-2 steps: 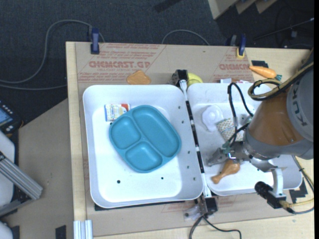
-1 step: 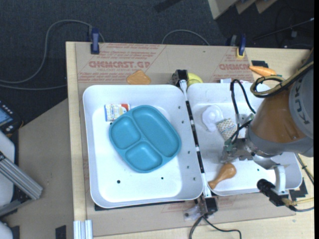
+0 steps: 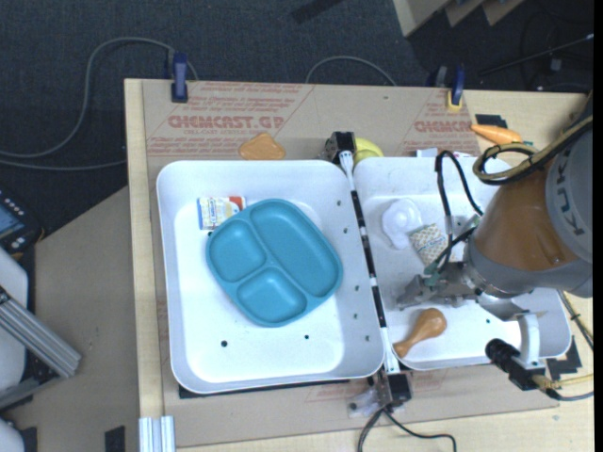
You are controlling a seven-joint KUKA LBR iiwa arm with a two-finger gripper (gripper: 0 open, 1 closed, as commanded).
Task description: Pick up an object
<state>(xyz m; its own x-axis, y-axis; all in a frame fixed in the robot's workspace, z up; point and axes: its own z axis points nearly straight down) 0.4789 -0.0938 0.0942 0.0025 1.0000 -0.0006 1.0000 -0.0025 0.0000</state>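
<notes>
Landmark: left bin (image 3: 188,281), white, shallow; all places are given relative to it.
Bench: tan board top (image 3: 141,205) with red printed lettering along its far strip, beyond the left bin.
Clamps: two blue clamps (image 3: 179,75) on the far bench edge, one beyond the left bin's far left corner, the other further right.
Floor: dark carpet (image 3: 75,17) beyond and to the left of the bench; thin cables loop across it.
Right bin (image 3: 556,342): touching the left bin's right wall, side by side.
Blue tray (image 3: 273,262): three-compartment, lying flat in the middle of the left bin.
Small carton (image 3: 219,210): in the left bin, at the tray's far left edge, touching it.
Wooden drumstick-shaped object (image 3: 421,331): in the right bin, just beyond the left bin's near right corner.
White round object (image 3: 401,220): in the right bin, just right of the shared wall; a speckled object (image 3: 430,243) just beside it.
Arm (image 3: 528,234): over the right bin.
Gripper (image 3: 435,288): low, just above the drumstick-shaped object.
Fingers: cannot tell whether apart or together.
</notes>
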